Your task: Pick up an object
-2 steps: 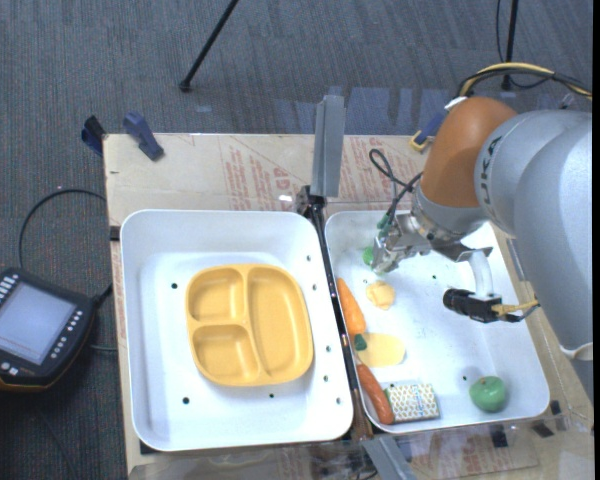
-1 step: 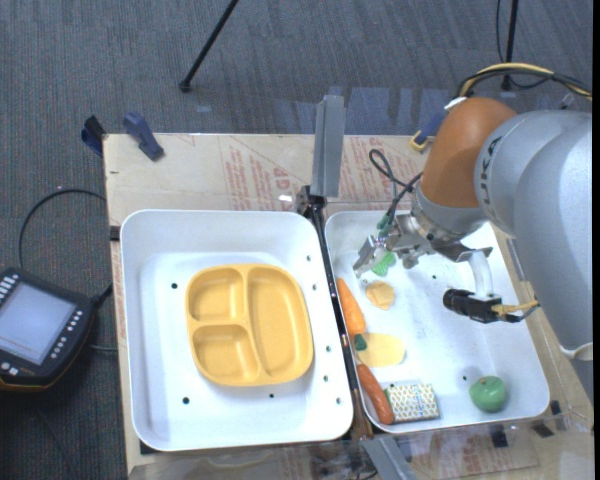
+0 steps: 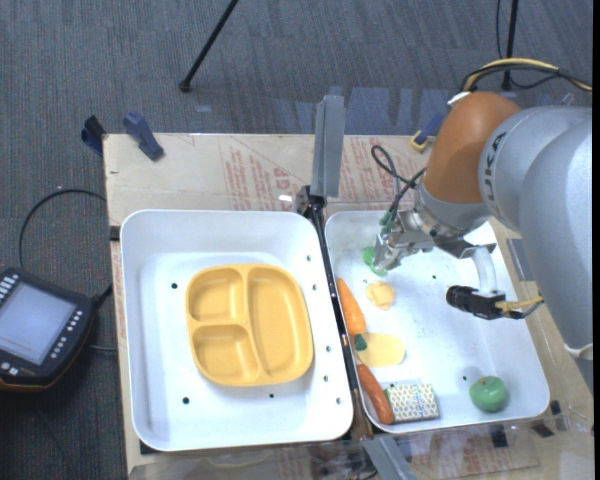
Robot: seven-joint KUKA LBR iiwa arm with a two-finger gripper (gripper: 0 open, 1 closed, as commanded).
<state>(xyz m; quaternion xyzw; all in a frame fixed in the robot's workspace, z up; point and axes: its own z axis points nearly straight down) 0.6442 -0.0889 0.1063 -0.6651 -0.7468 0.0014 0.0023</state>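
The small green object point(image 3: 372, 257) lay in the upper left part of the right bin point(image 3: 525, 363), touching or just under the tips of the gripper point(image 3: 384, 256), and it seemed the likeliest target of the pick, though its shape was too hidden to name and no long axis could be read. Going from the left of the frame: the left bin point(image 3: 150, 368) held a yellow divided plate point(image 3: 250, 323) near its middle, well apart from the action. At the shared wall between the bins an orange carrot point(image 3: 351, 306) lay lengthwise along the right bin's left edge, with a second orange-red piece point(image 3: 374, 392) lower down the same edge beside a small patterned block point(image 3: 412, 401). Two pale yellow pieces point(image 3: 381, 294) point(image 3: 384, 349) sat just below the gripper toward centre frame, and a green apple point(image 3: 488, 393) rested at the lower right corner, well apart. The gripper reached in from the right, pointing down and to the left; whether it was spread or closed could not be told, nor whether anything sat between its tips. The green object was near the bin's left wall, so room was tight to the left and above, while the bin floor lay open to the right and below
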